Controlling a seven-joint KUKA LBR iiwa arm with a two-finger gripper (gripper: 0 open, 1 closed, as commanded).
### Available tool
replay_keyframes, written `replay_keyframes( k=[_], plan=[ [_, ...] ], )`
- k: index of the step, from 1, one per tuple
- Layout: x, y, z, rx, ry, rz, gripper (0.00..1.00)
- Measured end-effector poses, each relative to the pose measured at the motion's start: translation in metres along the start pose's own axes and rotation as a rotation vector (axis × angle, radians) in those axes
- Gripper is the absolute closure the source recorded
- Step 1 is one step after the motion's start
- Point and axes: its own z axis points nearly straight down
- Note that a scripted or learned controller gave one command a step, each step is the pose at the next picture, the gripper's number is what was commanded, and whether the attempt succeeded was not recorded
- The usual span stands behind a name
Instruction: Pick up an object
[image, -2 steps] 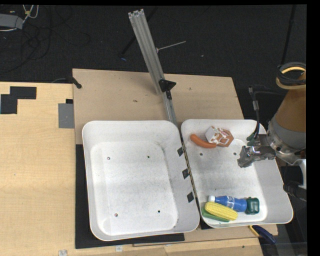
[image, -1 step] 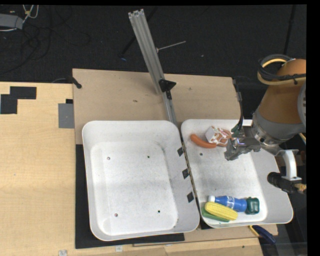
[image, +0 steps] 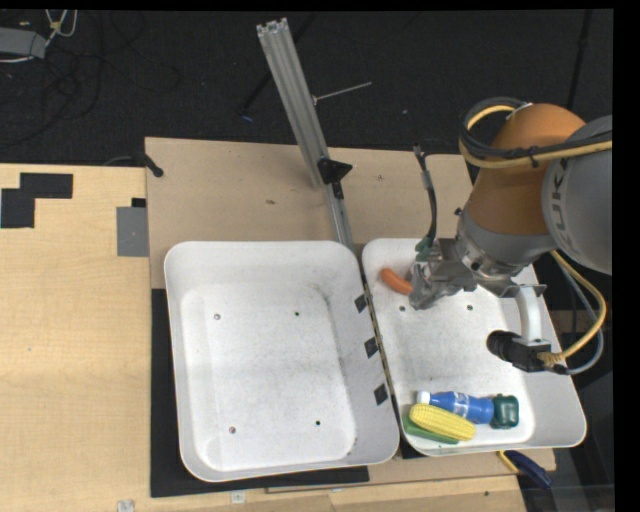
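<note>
Orange carrot-shaped toy (image: 396, 281) lies at far end of right white bin (image: 560, 425), just beside gripper (image: 428, 293); grip state cannot be told. Nothing lifted yet: grasp and raise remain. Yellow plastic corn cob (image: 441, 423), blue bottle (image: 470, 406) untouched at near end.

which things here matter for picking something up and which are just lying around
Job: hand; orange piece beside it; corn cob; blue bottle; right bin.
Lying about: left bin; metal rail; black clips.
</note>
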Motion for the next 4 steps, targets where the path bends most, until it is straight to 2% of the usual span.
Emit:
replay_keyframes(
  k=[2, 3, 4],
  plan=[
    [0.095, 0.046, 0.010, -0.001, -0.001, 0.000, 1.00],
    [0.131, 0.082, -0.010, -0.004, -0.001, 0.002, 1.00],
    [0.131, 0.080, -0.009, 0.002, -0.004, -0.001, 0.00]
  ],
)
